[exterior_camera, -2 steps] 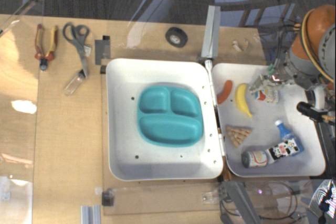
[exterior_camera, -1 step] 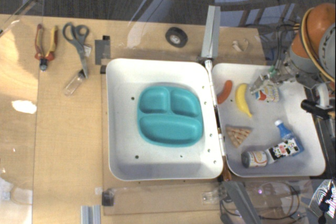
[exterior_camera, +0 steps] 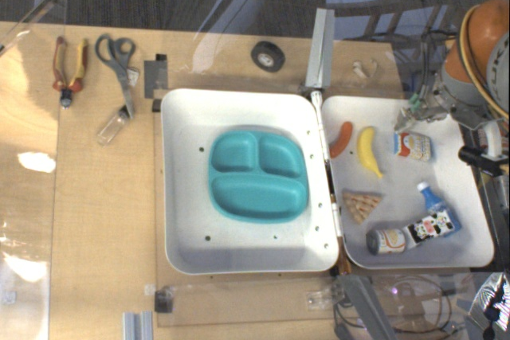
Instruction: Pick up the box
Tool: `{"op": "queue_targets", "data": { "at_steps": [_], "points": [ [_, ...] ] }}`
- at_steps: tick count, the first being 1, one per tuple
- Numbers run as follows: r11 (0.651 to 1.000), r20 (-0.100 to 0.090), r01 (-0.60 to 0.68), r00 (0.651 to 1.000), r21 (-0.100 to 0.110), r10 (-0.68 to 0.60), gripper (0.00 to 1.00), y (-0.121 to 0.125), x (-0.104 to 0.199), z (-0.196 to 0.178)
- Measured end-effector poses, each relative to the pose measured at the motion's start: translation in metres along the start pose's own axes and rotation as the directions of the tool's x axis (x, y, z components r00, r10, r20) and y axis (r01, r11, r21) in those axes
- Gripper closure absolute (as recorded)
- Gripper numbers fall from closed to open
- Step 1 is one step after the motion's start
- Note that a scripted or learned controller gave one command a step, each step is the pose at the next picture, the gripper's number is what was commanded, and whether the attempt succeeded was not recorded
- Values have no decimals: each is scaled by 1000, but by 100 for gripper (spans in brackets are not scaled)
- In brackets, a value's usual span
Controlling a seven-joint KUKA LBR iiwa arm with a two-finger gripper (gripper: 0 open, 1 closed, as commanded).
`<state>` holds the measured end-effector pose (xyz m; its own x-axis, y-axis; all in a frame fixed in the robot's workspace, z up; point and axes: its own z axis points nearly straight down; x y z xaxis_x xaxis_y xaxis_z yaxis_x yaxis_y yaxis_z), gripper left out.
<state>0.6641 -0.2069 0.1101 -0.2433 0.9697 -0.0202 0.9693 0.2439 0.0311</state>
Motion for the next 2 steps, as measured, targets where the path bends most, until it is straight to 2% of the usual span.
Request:
{"op": "queue_targets", "data": {
  "at_steps": [1,2],
  "points": [
    [997,-19,74,997,23,-74,100,-29,40,-108],
    [997,-20,74,997,25,-74,0,-29,40,-107]
  ]
}}
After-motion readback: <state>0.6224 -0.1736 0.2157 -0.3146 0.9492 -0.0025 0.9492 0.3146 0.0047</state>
